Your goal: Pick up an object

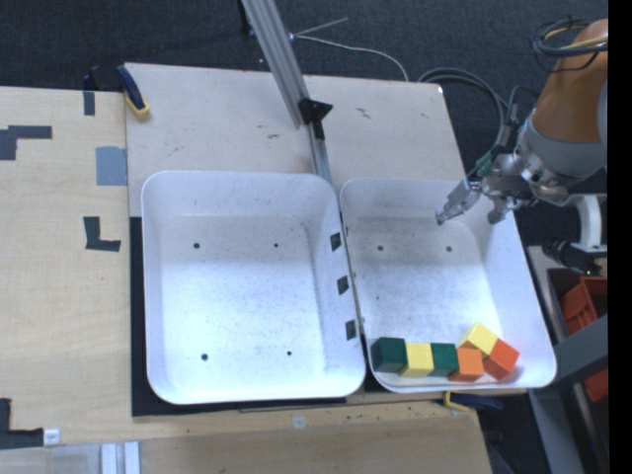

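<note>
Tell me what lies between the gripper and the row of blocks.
Bare speckled floor of the right bin, by the camera view, separates the gripper from the blocks.

A row of blocks [444, 355] lies along the right bin's [513, 265] near edge — left bin [158, 265] beside it.

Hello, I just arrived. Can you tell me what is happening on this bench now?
A grey and orange robot arm reaches in from the right, and its gripper hangs over the far part of the right bin, with nothing between its fingers. Its job is to pick up an object. The coloured blocks lie in a row along the near edge of that bin, apart from the gripper. The left bin sits beside it.
</note>
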`<state>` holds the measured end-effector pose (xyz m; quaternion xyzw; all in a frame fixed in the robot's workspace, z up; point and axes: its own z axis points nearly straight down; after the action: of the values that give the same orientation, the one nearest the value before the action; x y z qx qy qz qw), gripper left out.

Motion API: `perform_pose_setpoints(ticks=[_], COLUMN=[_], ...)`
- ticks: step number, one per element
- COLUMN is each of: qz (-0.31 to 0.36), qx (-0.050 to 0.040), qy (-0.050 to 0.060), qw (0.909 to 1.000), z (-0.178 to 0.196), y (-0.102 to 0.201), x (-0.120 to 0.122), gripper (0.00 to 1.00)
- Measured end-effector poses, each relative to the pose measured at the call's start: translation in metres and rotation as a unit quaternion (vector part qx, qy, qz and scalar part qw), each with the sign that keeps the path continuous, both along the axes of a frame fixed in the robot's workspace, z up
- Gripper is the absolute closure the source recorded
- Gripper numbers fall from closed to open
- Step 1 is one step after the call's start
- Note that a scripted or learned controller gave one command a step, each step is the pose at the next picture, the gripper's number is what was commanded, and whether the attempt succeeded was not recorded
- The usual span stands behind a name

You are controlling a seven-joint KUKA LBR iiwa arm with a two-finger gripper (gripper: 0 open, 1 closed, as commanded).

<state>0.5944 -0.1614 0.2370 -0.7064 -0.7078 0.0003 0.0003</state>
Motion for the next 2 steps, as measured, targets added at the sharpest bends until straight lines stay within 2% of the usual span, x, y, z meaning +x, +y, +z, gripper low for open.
perform_pose_setpoints(ticks=[1, 2], qz=[0.000, 0.000], qx=[0.0009, 0.0006], qy=[0.004, 0.001], qw=[1.0000, 1.0000], z=[-0.094, -0.080], y=[0.015, 0.044], x=[-0.007, -0.026], gripper=[0.00, 0.00])
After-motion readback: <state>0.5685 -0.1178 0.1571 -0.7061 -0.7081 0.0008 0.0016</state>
